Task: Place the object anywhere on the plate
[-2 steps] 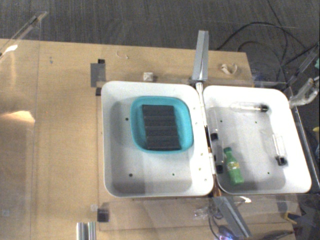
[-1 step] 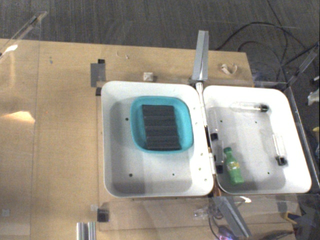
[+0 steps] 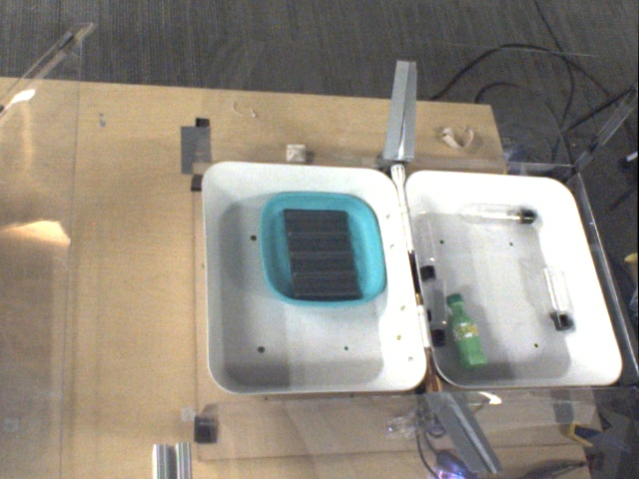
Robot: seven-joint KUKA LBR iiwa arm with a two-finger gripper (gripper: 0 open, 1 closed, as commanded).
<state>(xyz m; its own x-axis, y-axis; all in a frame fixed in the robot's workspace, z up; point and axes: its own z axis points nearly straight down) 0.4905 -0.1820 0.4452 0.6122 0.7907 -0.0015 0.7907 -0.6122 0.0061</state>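
2 white bins [image 3: 225, 267], 1 teal plate [image 3: 371, 247], 1 green bottle [image 3: 465, 333], 2 clear tubes [image 3: 496, 214].

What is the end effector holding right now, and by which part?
Nothing is held. The green bottle lies loose in the right bin, and the blue plate sits in the left bin.

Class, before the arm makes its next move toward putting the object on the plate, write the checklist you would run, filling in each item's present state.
1. Green bottle lies in right bin: ok.
2. Bottle stands apart from the clear tubes: ok.
3. Teal plate sits in left bin: ok.
4. Plate free to receive: not ok, a dark ridged block covers its middle.
5. Bottle upright or lying: cannot tell.
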